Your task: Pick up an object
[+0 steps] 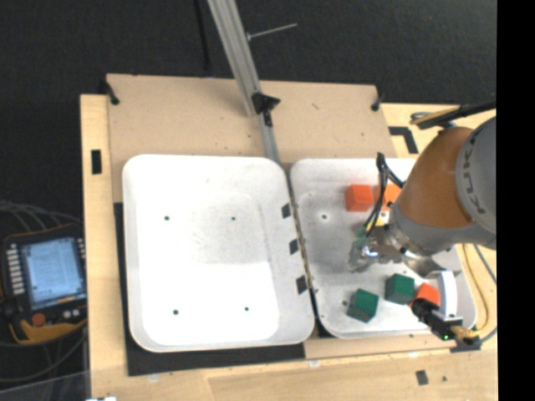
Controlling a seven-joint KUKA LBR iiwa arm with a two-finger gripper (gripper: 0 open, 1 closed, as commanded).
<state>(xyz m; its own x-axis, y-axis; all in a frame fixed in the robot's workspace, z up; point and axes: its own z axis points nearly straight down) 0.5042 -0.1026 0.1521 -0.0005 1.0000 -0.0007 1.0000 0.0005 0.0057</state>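
The right bin point(322, 215) holds an orange block point(360, 196) near its back, a dark green block point(363, 305) near the front and a second green block point(399, 287) to its right. A small orange-red piece point(427, 293) lies beside that second green block. My gripper point(364, 254) hangs low over the middle of the right bin, between the orange block and the green ones. The grey and orange wrist point(439, 192) covers the bin's right part.
The left bin point(205, 249) lies beside the right one. A slanted metal rail point(238, 53) rises from the bench's back edge. A tablet-like pendant point(46, 272) sits off the bench at the left. Cables run along the arm at the right.
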